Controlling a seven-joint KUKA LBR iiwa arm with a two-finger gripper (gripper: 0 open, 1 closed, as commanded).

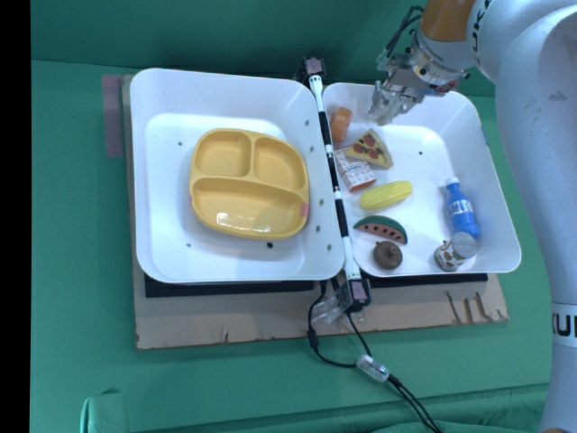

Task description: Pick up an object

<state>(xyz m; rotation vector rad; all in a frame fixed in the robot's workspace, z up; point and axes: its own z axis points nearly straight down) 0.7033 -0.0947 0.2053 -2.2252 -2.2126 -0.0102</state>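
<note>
Two white bins (162, 106), one yellow plate (250, 184), and eight small food toys (386, 194).

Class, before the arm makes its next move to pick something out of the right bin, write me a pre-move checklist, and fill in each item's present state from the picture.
1. Gripper is over the right bin, near its far edge: ok.
2. Nothing is between its fingers yet: ok, none visible.
3. A target lies close by: ok, the pizza slice sits just below the gripper and the orange piece to its left.
4. Pizza slice has free space around it: not ok, it touches the packet beside it.
5. Corn cob lies apart from its neighbours: ok.
6. Blue bottle is upright: not ok, it lies on its side.
</note>
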